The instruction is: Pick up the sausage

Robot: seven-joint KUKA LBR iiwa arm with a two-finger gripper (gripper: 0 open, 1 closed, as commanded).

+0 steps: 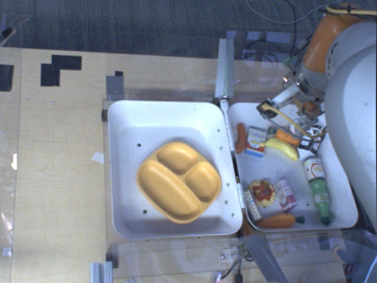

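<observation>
The sausage (240,137) is a short red-brown link lying lengthwise against the left wall of the right bin (347,217), near its back. My gripper (308,124) hangs over the back right of that bin, well to the right of the sausage and apart from it. A small blue and white box (255,141), a banana (282,150) and an orange carrot-like piece (287,137) lie between the sausage and the gripper. The arm hides the fingers.
The right bin also holds a can (314,167), a green bottle (320,196), a pizza-like toy (263,192), a pink box (285,194) and a carrot (275,220) at the front. The left bin (126,134) holds a yellow divided plate (179,181).
</observation>
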